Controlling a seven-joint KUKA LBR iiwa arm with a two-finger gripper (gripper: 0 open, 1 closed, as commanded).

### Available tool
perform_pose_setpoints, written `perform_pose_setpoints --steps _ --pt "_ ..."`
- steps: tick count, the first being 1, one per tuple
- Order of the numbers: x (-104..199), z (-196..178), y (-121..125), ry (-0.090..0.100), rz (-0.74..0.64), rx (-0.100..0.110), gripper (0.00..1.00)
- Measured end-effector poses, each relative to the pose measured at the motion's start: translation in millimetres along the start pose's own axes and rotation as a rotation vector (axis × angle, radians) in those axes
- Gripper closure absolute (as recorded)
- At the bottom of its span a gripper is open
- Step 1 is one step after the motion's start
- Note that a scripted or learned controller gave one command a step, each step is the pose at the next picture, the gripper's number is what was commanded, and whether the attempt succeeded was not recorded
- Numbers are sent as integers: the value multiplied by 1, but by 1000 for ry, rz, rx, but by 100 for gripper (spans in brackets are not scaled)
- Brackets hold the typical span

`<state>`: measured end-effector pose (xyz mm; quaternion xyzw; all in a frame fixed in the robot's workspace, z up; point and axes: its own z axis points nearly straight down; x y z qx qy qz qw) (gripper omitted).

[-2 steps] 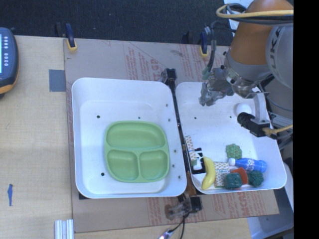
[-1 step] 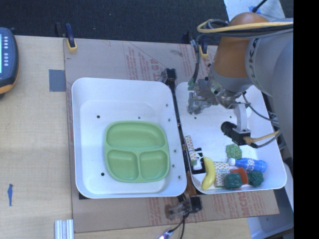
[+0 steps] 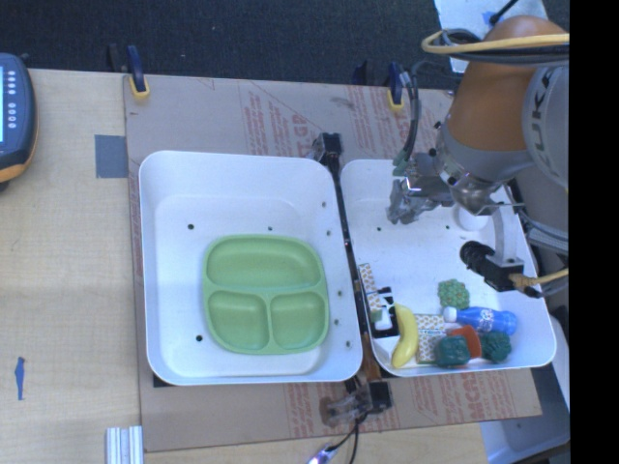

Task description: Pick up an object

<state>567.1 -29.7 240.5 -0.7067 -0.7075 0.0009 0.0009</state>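
My gripper (image 3: 404, 207) hangs over the far part of the right bin (image 3: 377, 184), above bare white floor. Nothing shows between its fingers. The objects lie in a cluster at the near end of that bin: a yellow banana (image 3: 405, 336), a blue bottle with a white cap (image 3: 481, 319), a green broccoli-like piece (image 3: 453, 293), a dark teal lump (image 3: 452, 353), another green piece (image 3: 496, 346), a small orange-red item (image 3: 465, 337) and a patterned box (image 3: 373, 303) by the left wall. The gripper stands well clear of them all, toward the far side.
The left bin (image 3: 164, 259) holds a green three-compartment plate (image 3: 266, 293). A black fitting (image 3: 488, 264) on the arm overhangs the right bin's right side. Blue-and-yellow clamps (image 3: 137, 73) grip the bench's far edge. A blue device (image 3: 14, 114) sits at far left.
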Motion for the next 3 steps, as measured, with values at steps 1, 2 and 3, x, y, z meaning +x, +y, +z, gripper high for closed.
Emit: perform_pose_setpoints --steps 1,2,3 --pt "0 -9 1 -1 -6 2 100" --pt "-6 51 -2 -1 -3 4 100" --pt "48 49 -4 0 -6 3 100"
